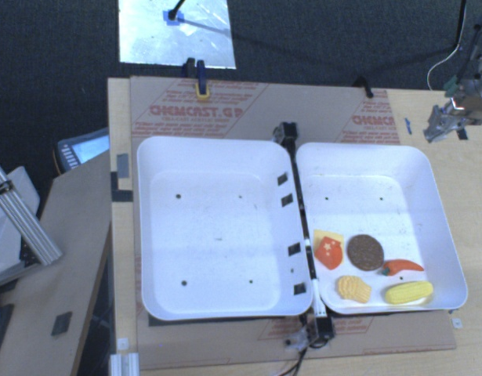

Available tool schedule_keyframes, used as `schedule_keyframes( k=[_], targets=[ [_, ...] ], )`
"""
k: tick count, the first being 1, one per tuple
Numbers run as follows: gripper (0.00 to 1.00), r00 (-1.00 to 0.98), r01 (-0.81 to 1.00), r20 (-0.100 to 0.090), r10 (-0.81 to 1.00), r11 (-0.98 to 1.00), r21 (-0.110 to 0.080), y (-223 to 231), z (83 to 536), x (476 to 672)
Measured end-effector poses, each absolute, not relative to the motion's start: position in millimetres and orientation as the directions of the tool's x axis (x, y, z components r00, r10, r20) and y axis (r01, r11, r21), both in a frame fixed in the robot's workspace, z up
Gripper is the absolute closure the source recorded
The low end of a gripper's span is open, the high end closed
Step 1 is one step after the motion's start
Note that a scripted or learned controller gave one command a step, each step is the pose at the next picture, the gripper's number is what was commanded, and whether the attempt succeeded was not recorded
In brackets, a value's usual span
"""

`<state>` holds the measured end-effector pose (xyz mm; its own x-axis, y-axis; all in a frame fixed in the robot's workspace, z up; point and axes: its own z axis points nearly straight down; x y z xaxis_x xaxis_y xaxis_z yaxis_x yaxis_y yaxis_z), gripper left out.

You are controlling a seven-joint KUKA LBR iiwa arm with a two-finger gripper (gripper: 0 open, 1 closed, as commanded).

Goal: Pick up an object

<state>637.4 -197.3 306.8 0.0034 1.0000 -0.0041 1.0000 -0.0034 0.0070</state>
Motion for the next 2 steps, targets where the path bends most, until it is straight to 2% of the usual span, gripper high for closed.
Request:
schedule_keyframes(
  k=[1, 2],
  targets=[
    [1.00, -0.011, 1.000, 0.001, 1.000, 0.011, 0.007, -124, 310, 670.9],
    [1.00, 0.004, 1.000, -0.002, 1.000, -0.004, 0.001, -188, 306, 632.2]
  ],
)
